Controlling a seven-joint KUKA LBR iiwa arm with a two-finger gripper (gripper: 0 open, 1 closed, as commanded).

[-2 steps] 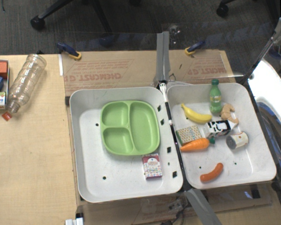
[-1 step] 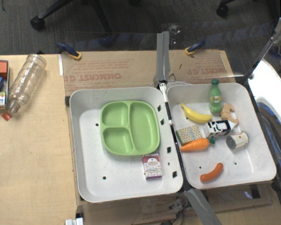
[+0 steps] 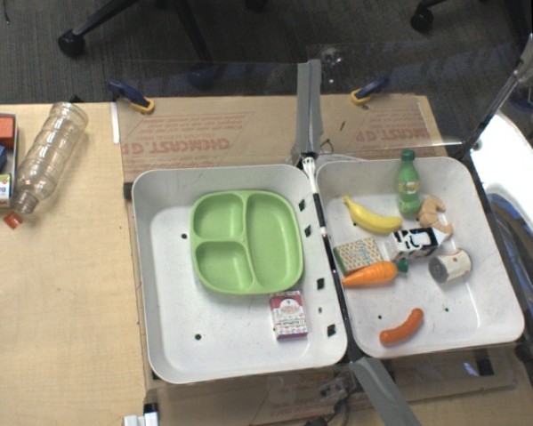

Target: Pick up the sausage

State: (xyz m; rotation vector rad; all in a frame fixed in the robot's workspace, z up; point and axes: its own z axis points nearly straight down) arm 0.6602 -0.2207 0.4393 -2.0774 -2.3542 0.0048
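The sausage (image 3: 402,327) is a short red-orange link lying on its side near the front of the right bin (image 3: 497,267). It rests alone on the white floor, apart from the other items. The carrot (image 3: 370,275) lies a little behind it and to the left.
The right bin also holds a banana (image 3: 374,215), a green bottle (image 3: 408,181), a patterned block (image 3: 358,254), a black-and-white item (image 3: 417,240), a tan piece (image 3: 433,211) and a small can (image 3: 451,265). The left bin (image 3: 154,285) holds a green divided plate (image 3: 247,242) and a pink box (image 3: 289,315). A plastic bottle (image 3: 48,157) lies on the bench.
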